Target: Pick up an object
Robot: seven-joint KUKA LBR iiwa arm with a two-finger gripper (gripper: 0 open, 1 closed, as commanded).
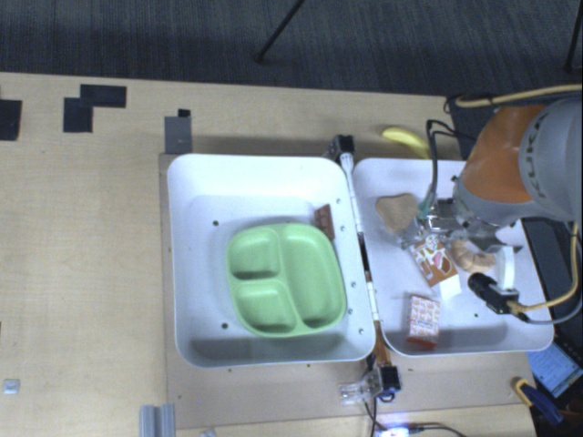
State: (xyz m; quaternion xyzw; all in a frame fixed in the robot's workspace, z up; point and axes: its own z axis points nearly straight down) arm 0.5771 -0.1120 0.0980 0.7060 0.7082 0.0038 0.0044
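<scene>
Green tray (286, 280); white bins (196, 244); orange-banded grey arm (528, 167).

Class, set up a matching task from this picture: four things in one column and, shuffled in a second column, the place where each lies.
Things:
1. green tray
2. banana
3. red and white box
4. tool

Places:
A. on the bench behind the bins
B. near front of right bin
C. in left bin
D. over the middle of right bin

Pairs: 1-C, 2-A, 3-B, 4-D

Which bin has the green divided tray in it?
The left bin: it holds the green divided tray. The right bin, under the gripper, holds small packets instead.
</scene>
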